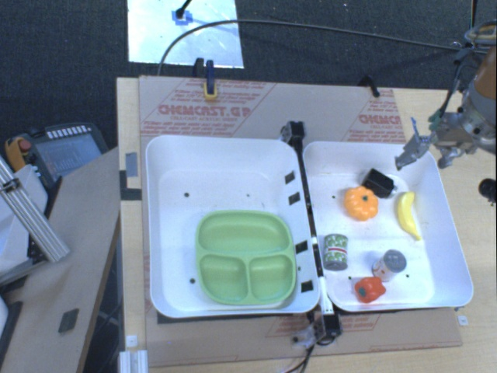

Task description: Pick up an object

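So basically nothing has been picked up yet, as far as can be judged. The gripper [429,152] is seen over the far right corner of the right bin [454,274], up near the rim, and the fingers look spread apart with nothing between them, though they're small and a bit blurry so the exact opening can't be called. All the candidate objects are lying in that right bin: a black block [379,183] nearest the gripper, an orange pumpkin [362,203] just beside and touching or nearly touching it, a yellow banana [408,214] to the right of the pumpkin, a small green-labelled can [335,252] by the divider side, a grey-capped bottle [389,264] lying near the front, and a red-orange pepper [370,289] just in front of that. The left bin [167,208] is taken up by a green divided plate [245,256], which probably isn't the target. Both bins are sitting on cardboard on the tabletop [130,119]. So the whole job is left: an object has to be chosen, the gripper lowered onto it, the fingers closed, and the thing lifted. The black block would be guessed as the likeliest pick since it's closest, but that's only a guess.
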Robot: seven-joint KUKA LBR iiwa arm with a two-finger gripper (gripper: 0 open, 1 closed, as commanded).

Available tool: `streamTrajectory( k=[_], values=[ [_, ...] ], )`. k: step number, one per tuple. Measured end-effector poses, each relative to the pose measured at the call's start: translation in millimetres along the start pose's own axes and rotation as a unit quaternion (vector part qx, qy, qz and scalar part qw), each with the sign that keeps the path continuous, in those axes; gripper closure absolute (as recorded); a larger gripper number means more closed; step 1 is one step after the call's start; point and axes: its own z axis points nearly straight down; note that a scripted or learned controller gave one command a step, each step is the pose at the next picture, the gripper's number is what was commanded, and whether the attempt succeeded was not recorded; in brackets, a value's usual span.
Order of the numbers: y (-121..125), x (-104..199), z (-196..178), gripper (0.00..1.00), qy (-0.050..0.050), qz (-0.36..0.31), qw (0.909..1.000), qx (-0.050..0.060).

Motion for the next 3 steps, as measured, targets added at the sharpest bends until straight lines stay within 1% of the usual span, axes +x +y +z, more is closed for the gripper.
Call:
streamTrajectory(
  k=[1, 2, 3],
  values=[
    [2.0, 0.6, -6.6, 0.00, -0.001, -0.001, 1.0000, -0.005],
    [4.7, -0.8, 34.3, 0.00, -0.001, 0.000, 1.0000, -0.005],
    [4.1, -2.8, 96.8, 0.00, -0.001, 0.000, 1.0000, -0.003]
  ],
)
